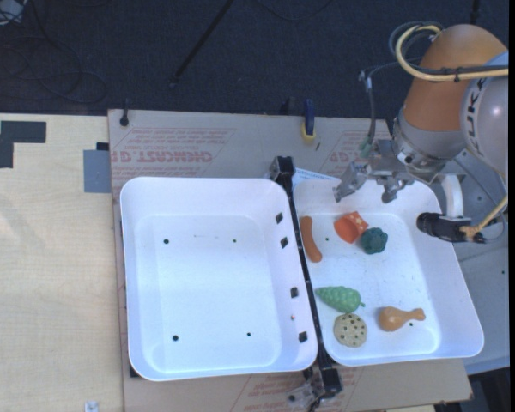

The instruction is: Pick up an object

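My gripper [367,190] hangs over the far edge of the right bin [451,312], its fingers spread open with nothing between them. Just below it in that bin lie an orange-red piece [351,227] and a dark green broccoli-like lump [374,240], touching each other. An orange sausage [310,238] lies along the bin's left wall. Nearer the front sit a light green leafy piece [339,298], a round speckled cookie [350,330] and a tan drumstick [400,318].
The left bin [206,277] stands beside the right one, and a black divider strip [296,264] runs between them. Both rest on a cardboard sheet [197,148]. A blue and yellow clamp [308,120] sits at the cardboard's far edge.
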Action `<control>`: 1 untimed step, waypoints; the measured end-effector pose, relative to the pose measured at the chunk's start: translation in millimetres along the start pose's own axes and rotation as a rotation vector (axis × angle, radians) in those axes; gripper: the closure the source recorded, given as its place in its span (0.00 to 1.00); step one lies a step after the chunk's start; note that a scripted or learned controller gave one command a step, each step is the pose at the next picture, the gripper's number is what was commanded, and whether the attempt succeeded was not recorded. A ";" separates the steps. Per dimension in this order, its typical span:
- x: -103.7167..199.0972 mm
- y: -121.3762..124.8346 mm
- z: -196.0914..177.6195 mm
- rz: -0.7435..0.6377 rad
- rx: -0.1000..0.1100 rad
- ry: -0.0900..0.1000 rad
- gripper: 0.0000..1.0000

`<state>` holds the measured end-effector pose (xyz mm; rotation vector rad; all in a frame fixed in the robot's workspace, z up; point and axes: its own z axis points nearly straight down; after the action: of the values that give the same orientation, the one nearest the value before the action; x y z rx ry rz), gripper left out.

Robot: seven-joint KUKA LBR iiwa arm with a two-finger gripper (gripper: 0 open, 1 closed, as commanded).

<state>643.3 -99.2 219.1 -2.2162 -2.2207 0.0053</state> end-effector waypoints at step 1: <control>-46.4 -59.9 43.7 0.007 0.005 -0.001 0.00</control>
<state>583.3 -145.7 175.7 -2.2220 -2.2100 0.0120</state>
